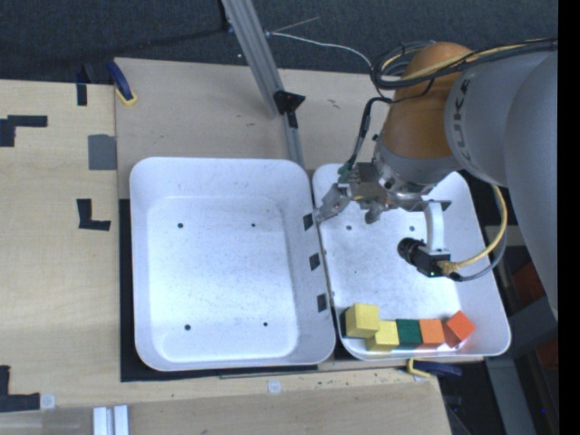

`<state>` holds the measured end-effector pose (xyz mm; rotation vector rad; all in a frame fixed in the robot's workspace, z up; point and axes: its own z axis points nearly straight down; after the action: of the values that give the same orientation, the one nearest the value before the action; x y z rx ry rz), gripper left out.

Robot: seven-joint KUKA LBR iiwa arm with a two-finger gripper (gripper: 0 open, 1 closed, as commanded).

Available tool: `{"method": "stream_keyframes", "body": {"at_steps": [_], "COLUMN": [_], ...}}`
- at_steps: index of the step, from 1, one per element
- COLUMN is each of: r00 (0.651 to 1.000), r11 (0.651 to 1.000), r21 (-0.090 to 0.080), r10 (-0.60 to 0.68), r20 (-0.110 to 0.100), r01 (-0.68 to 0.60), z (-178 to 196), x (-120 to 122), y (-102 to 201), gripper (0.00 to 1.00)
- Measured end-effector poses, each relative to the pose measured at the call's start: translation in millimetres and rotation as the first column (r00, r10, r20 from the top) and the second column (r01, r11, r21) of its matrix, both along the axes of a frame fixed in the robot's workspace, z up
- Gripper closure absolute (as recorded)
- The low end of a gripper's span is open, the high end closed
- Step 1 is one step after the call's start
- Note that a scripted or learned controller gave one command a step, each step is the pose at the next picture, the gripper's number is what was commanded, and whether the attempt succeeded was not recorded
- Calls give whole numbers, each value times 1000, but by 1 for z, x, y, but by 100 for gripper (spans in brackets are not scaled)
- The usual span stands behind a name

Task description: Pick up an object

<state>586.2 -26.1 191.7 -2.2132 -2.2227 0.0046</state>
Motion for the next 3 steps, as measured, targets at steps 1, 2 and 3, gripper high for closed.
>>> {"method": "stream_keyframes", "body": {"at_steps": [1, 2, 3], "r00": [1000, 1000, 1000], "r11": [1000, 1000, 1000], "r21": [2, -1, -3], "r10": [5, -2, -4], "r20": [0, 10, 9], "r01": [-5, 2, 4], "z": [0, 57, 57], "x": [-63, -33, 49], "y": [120, 119, 89], "gripper": [0, 0, 0]}}
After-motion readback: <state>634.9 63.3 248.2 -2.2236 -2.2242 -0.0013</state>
